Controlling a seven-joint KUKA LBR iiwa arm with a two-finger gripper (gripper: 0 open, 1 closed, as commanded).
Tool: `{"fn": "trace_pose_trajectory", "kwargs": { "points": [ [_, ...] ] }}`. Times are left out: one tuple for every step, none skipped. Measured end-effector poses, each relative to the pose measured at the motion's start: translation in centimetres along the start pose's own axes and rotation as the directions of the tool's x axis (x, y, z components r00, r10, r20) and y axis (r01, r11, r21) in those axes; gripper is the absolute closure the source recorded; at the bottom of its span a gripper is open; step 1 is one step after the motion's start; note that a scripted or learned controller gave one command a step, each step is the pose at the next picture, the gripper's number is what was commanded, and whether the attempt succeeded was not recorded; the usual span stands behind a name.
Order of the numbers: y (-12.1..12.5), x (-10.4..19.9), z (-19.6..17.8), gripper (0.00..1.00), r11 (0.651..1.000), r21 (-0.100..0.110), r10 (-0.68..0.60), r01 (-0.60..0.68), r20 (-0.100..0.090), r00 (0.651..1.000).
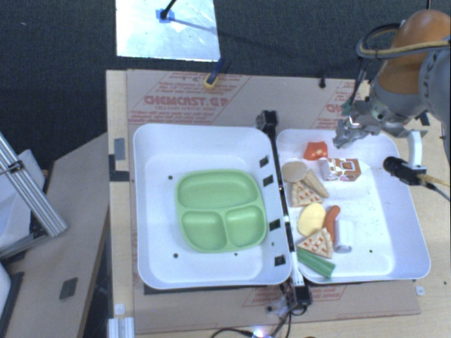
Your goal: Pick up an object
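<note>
Down at the near edge of the right bin (412,255) lies a green stalk (315,263), and just above it a pizza slice (317,243), both toy food by the look of them. Which piece the arm means to take is anyone's guess, but the red piece (316,149) at the far end of that bin sits closest to the gripper (344,136), so I'd take it as the target. It looks like moulded plastic: light, stiff, a bit slick, and not likely to break. Being small and low, it would want pinching across its narrow sides, with the tips reaching almost to the bin floor.

Just right of the red piece lies a small carton (340,168), and nearer than it are a tan round (294,171), a second pizza slice (304,193), a yellow lump (311,218) and a sausage (331,218), crowded along the bin's left wall. That crowding could let a neighbour get nudged.

Whether the pincer is wide or narrow I cannot tell; it hangs over the far rim, right of the red piece. A green divided plate (218,210) lies in the left bin (155,153).
</note>
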State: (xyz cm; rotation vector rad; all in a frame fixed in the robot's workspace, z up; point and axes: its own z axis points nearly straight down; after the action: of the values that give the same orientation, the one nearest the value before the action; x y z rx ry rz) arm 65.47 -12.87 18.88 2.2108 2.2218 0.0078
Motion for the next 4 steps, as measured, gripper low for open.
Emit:
{"fn": "trace_pose_trajectory", "kwargs": {
  "points": [
    [0.2, 0.0, -3.9, 1.0, 1.0, 0.003, -0.001, 0.001, -0.001, 1.0],
    [-1.2, 4.9, -4.9, 1.0, 1.0, 0.006, -0.005, 0.005, -0.003, 1.0],
    [-2.1, 10.8, -4.0, 1.0, 1.0, 0.009, -0.005, 0.005, -0.003, 1.0],
    [-2.9, 15.5, -3.5, 1.0, 1.0, 0.009, -0.004, 0.004, -0.003, 1.0]
  ]
}}
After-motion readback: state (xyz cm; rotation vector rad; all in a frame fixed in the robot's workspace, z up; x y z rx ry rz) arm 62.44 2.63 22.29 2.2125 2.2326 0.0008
